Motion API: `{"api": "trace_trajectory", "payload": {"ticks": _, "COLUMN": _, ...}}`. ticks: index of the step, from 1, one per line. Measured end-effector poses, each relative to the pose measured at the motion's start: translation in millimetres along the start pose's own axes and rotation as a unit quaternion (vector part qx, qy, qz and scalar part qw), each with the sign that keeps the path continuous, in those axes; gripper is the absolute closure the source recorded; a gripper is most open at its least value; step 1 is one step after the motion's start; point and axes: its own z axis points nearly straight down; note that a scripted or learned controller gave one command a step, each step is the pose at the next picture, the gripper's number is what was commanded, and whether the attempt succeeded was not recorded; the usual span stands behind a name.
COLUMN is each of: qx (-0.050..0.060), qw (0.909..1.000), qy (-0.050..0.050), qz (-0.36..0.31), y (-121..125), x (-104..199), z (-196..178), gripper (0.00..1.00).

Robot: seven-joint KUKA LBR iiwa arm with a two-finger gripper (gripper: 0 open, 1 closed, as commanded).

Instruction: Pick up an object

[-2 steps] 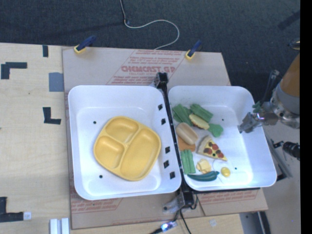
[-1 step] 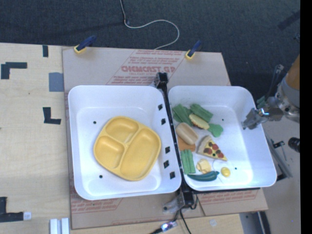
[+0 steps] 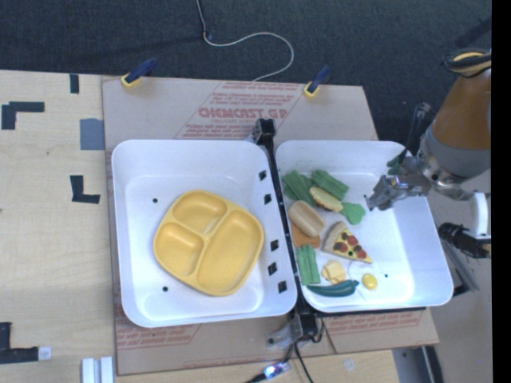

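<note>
In the right bin (image 3: 415,254) lie several toy foods: green pieces (image 3: 303,185) at the back, a yellow-and-red piece (image 3: 326,199), a hot dog bun (image 3: 305,216), a pizza slice (image 3: 346,243), a green strip (image 3: 306,263), a dark green pepper (image 3: 334,289) and small yellow pieces (image 3: 334,271). My gripper (image 3: 382,195) hangs over the right bin's back right part, just right of a small green piece (image 3: 354,211). Nothing shows between its fingers, which look close together.
The left bin (image 3: 132,214) holds a yellow divided plate (image 3: 209,242). A black clip divider (image 3: 274,206) runs between the bins. The bins rest on cardboard (image 3: 231,114) with clamps at the back; a cable loops behind.
</note>
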Motion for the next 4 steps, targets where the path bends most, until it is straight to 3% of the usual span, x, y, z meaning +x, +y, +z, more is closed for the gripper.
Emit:
{"api": "trace_trajectory", "payload": {"ticks": 2, "qx": 0.000, "qw": 1.0000, "qy": 0.001, "qz": -0.001, "y": 30.7, "x": 99.8, "z": -18.4, "gripper": 1.00}}
{"api": "trace_trajectory", "payload": {"ticks": 4, "qx": 0.000, "qw": 1.0000, "qy": 0.001, "qz": -0.002, "y": 46.7, "x": 205.4, "z": -25.6, "gripper": 1.00}}
